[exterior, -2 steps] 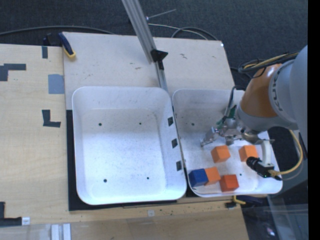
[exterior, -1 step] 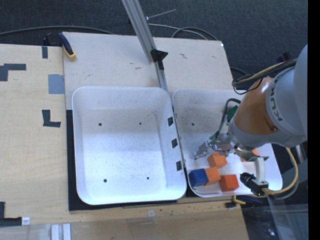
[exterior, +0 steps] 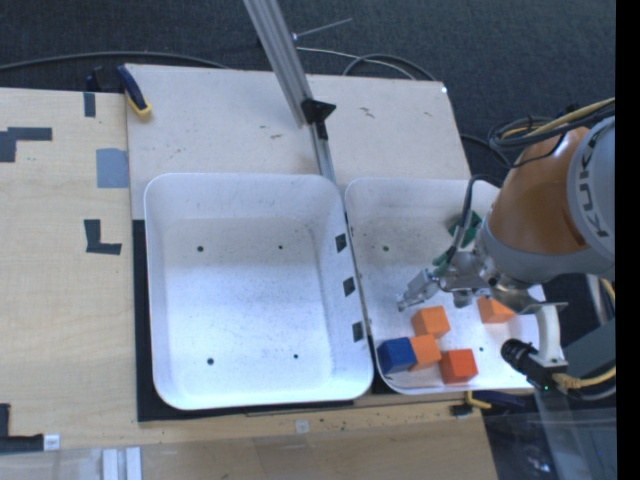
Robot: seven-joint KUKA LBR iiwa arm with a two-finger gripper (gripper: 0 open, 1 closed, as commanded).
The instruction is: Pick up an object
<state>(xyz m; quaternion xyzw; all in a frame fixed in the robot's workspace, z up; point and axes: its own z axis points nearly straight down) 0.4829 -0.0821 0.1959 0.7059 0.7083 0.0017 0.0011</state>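
Several small blocks lie in the near part of the right bin (exterior: pixel 400 218). An orange block (exterior: pixel 431 321) sits just below my gripper (exterior: pixel 418 294), and a second orange block (exterior: pixel 425 349) lies in front of it. A blue block (exterior: pixel 396 354) rests against the bin's near left corner, and a red-orange block (exterior: pixel 458 365) lies near the front rim. Another orange block (exterior: pixel 495 311) is partly hidden under the arm's wrist. The gripper hangs low over the right bin, pointing down and left, close above the blocks. I see nothing held in it.
The left bin (exterior: pixel 160 268) stands beside the right one, sharing a middle wall. A slanted metal pole (exterior: pixel 280 48) rises from the back of the bench. The arm's orange band (exterior: pixel 540 208) covers the right bin's right side. A green piece (exterior: pixel 463 230) shows near the wrist.
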